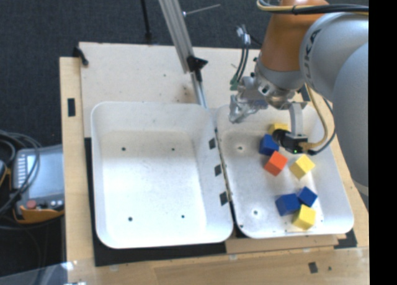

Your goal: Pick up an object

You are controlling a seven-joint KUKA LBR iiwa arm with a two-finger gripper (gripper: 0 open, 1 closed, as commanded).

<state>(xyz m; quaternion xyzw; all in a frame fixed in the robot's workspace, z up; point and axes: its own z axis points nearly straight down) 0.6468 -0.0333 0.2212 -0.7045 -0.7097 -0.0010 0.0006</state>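
Several small blocks lie in the right bin (247, 181). A blue block (268, 144), an orange block (276, 163) and a yellow block (303, 166) cluster mid-bin. Another yellow block (277, 129) peeks out behind them, partly hidden by the arm's cabling. Near the front right corner sit two blue blocks (288, 203) (307, 196) and a yellow block (304, 217). My gripper (237, 114) hangs over the far left corner of the right bin, left of and behind the blue block, apart from every block. Nothing shows in it.
The left bin (155, 172) sits beside the right one, sharing a raised middle rim (221, 166). A slanted aluminium pole (177, 29) rises behind the bins, its foot close to the gripper. The grey arm with its orange band (291, 23) fills the upper right.
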